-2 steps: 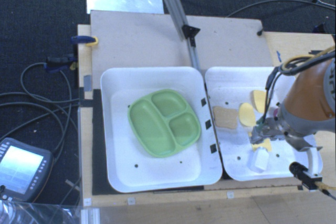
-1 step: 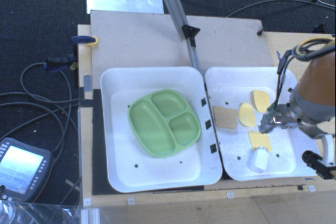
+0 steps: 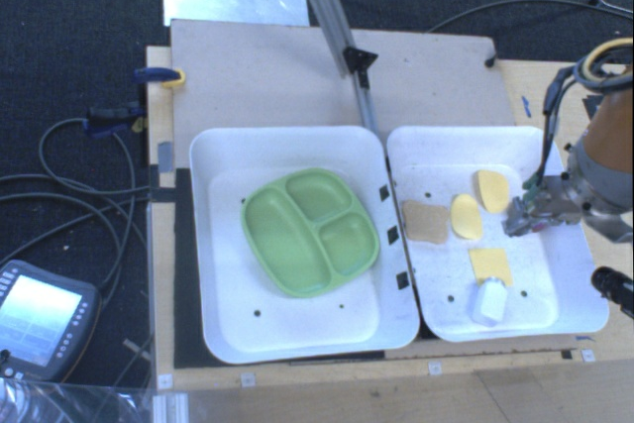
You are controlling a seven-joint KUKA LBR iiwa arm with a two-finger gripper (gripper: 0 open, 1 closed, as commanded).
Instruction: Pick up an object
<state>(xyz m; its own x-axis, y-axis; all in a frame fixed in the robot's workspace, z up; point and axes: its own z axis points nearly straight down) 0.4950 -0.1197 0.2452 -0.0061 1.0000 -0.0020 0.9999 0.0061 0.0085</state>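
In the camera view two shallow white bins sit side by side on the worktop (image 3: 297,64), the left bin (image 3: 213,243) across the lower middle of the frame and the right bin (image 3: 436,149) in the lower right. A green divided plate (image 3: 311,231) with three compartments lies flat in the left bin, roughly at its centre. The right bin holds several small things: a tan flat piece (image 3: 427,222) near its left wall, a yellow oval piece (image 3: 468,216) just beside that, another yellow piece (image 3: 490,189) a little higher and to the right, a flat yellow square (image 3: 489,264) lower down, and a white block (image 3: 489,301) just below the square near the bin's lower edge. The arm (image 3: 606,154) enters from the right edge of the frame, and its pincer (image 3: 522,217) sits low over the right bin, just to the right of the yellow oval piece and above the yellow square. Whether the pincer is spread or closed cannot be told from here, and nothing can be made out in its grip.
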